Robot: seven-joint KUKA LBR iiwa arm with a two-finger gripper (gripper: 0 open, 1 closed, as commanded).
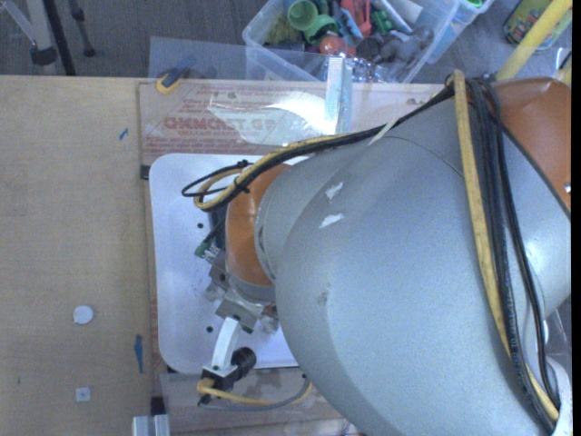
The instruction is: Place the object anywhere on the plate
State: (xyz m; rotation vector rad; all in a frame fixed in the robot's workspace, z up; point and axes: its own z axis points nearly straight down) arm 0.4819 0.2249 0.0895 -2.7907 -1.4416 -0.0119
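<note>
My grey arm with its orange band reaches in from the right and hangs low over a white bin. It covers most of the bin's floor and hides whatever lies under it. The gripper sits below the orange band, over the bin's left front part, with its lower end turned away from the camera. A bare strip of white bin floor shows along the left side.
The wooden bench top stretches to the left with a small white disc on it. Behind the bin lies a clear sheet with red lettering. A clear box of coloured toys stands on the floor beyond.
</note>
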